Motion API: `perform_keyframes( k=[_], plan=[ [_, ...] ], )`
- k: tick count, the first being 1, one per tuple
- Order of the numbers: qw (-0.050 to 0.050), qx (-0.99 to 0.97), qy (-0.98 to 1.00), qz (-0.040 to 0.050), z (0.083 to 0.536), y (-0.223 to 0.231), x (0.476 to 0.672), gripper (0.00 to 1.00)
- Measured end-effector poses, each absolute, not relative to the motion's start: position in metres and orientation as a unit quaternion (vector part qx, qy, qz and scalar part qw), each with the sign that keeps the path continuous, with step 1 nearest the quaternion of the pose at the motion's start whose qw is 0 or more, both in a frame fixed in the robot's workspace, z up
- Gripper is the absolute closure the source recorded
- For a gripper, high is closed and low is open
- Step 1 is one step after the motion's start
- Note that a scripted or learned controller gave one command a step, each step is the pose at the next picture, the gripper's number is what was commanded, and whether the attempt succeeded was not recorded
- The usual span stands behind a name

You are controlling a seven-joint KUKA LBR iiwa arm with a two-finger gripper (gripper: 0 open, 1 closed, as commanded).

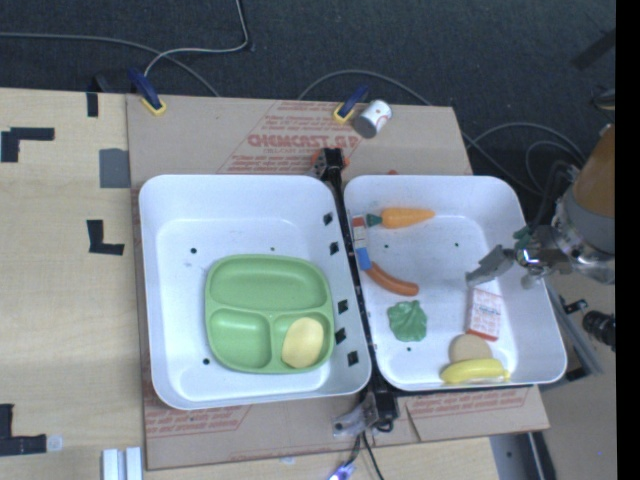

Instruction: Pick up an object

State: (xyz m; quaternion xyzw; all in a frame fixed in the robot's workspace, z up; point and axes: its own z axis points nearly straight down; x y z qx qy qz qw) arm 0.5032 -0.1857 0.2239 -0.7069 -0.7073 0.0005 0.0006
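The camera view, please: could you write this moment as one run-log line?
pincer over right bin, nothing visibly held | small carton just below it | carrot, sausage untouched | green tray in left bin

Dark blue-grey carpet across top of frame, w/ thin pale cable looping over it upper left. Light wood bench top at left, black tape marks on it. Brown cardboard sheet in centre, red print, held by blue-yellow clamps at its top edge. Even, soft light.
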Motion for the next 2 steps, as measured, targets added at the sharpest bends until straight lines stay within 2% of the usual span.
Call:
perform_keyframes(
  k=[1, 2],
  plan=[
    [0.001, -0.706, -0.708, 0.0007, 0.175, -0.116, 0.526, 0.00],
    [0.000, -0.707, -0.707, -0.0007, 0.086, -0.095, 0.535, 0.00]
  ],
)
